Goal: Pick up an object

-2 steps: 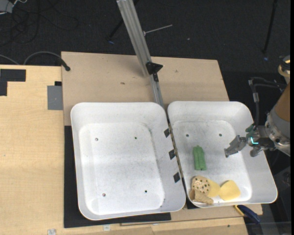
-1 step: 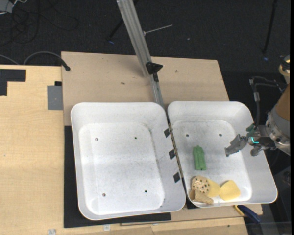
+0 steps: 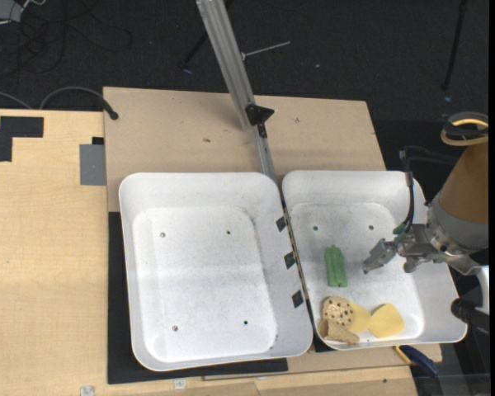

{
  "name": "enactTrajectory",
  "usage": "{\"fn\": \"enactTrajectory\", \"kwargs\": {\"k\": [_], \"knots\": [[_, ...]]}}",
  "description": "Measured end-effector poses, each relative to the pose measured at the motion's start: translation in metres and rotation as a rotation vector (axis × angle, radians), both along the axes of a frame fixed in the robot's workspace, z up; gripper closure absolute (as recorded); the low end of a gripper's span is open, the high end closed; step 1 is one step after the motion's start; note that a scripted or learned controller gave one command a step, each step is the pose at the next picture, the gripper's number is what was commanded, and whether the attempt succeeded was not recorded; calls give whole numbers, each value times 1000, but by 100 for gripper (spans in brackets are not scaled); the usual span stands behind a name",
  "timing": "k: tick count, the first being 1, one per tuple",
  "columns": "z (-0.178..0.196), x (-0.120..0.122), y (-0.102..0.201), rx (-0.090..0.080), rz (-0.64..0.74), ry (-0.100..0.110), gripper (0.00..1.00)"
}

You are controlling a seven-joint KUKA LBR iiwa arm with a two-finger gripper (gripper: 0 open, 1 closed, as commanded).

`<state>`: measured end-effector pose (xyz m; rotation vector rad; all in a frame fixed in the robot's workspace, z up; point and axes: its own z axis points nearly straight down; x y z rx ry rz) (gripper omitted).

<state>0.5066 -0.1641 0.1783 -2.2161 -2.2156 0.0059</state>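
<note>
White bins: we see two shallow white bins side by side on the bench, the left bin and the right bin, with a dark divider between them.
Left bin: we see only its speckled white floor with a few small dark dots.
Right bin: we find three things here, all in the part nearer to the camera.
Green object: a small green block lies on the floor of the right bin, close to the divider, its long side pointing away from us.
Yellow pieces: a pale yellow lump lies near the front wall, and just beside it, on its left, a tan spotted piece.
Arm: the grey arm with orange band comes in from the right, over the right bin.
Gripper: the gripper is over the right bin, to the right of the green block and apart from it.
Jaws: we cannot tell how far they are open, and we see nothing between them.
</note>
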Motion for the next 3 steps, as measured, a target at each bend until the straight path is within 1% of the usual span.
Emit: {"fn": "enactTrajectory", "kwargs": {"k": [1, 2, 3], "knots": [[-62, 4, 2, 1, -1, 1, 0], [-86, 4, 2, -2, -1, -6, 0], [-76, 4, 1, 0, -8, -5, 100]]}}
